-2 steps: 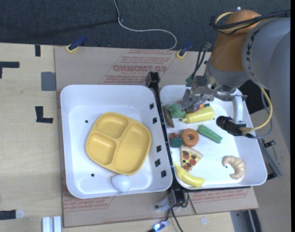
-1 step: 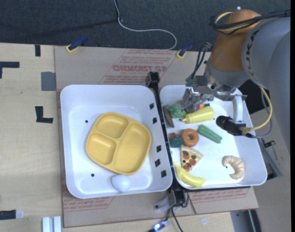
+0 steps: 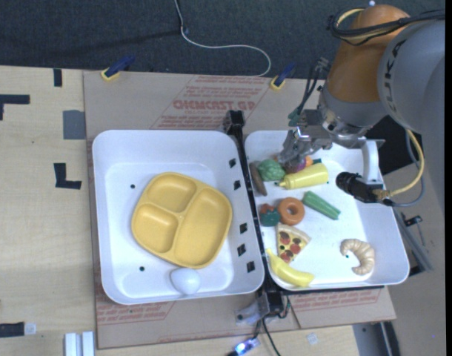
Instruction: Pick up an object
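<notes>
The right bin (image 3: 389,251) holds several toy foods: a yellow bottle (image 3: 306,176), a green leafy piece (image 3: 270,170), a brown donut (image 3: 291,211), a green pepper (image 3: 321,205), a pizza slice (image 3: 290,242), a banana (image 3: 290,272) and a croissant (image 3: 359,255). My gripper (image 3: 296,153) hangs over the bin's upper left part, just above the yellow bottle and the green leafy piece. Its metal fingers point down-left toward them. Nothing shows clearly between the fingers.
The left bin (image 3: 115,199) bears a yellow divided plate (image 3: 181,219) and a white egg (image 3: 186,279). A black divider with clips (image 3: 241,191) runs between the bins. A small teal and red piece (image 3: 269,215) lies beside the donut. A white cable (image 3: 211,43) lies at the back.
</notes>
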Action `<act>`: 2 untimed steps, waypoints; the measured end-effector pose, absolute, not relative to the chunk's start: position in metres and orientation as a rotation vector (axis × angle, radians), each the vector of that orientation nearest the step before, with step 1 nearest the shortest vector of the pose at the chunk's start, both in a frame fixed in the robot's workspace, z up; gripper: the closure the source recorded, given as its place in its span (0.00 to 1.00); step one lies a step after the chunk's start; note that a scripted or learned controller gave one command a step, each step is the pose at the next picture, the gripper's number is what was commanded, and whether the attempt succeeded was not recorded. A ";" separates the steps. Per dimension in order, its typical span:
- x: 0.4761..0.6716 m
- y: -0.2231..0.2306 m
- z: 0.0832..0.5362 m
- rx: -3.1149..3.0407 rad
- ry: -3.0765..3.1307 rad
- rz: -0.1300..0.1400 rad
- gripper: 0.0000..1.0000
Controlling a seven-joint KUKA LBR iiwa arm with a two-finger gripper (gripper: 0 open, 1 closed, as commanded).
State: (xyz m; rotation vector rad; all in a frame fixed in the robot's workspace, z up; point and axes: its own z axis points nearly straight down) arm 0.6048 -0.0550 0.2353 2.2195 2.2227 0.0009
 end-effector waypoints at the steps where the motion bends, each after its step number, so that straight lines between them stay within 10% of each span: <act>1: 0.613 -0.058 0.228 2.220 2.224 -0.003 1.00; 2: 0.607 -0.056 0.234 2.221 2.224 -0.002 1.00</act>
